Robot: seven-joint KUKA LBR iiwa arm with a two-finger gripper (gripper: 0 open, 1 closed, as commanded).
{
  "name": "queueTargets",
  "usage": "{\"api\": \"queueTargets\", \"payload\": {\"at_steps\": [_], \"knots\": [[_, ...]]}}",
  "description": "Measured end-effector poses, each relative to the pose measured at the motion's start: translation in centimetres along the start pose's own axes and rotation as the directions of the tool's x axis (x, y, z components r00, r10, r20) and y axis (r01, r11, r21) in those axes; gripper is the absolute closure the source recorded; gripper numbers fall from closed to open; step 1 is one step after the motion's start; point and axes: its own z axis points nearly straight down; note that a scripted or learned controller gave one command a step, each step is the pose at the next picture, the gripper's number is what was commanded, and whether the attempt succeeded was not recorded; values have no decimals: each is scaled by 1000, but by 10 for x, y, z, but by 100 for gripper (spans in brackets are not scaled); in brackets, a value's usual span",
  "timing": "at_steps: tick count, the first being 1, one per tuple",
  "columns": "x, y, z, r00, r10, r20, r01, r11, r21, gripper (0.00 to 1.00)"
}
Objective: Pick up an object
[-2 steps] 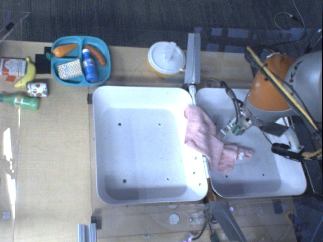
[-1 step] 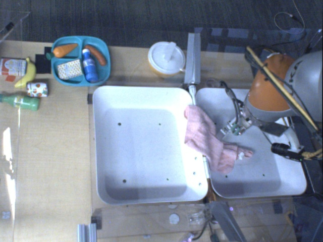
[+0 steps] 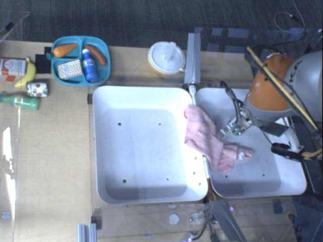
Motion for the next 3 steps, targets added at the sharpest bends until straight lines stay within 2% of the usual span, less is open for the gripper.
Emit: {"api": "queueTargets", "payload": {"at_steps": [1, 2, 3], "knots": [[-13, 12, 1, 851, 525, -1, -525, 851, 1, 0], [34, -47, -1, 925, 380, 1, -380, 925, -2, 0], [-9, 1, 0, 974, 226, 1, -226, 974, -2, 0]]}}
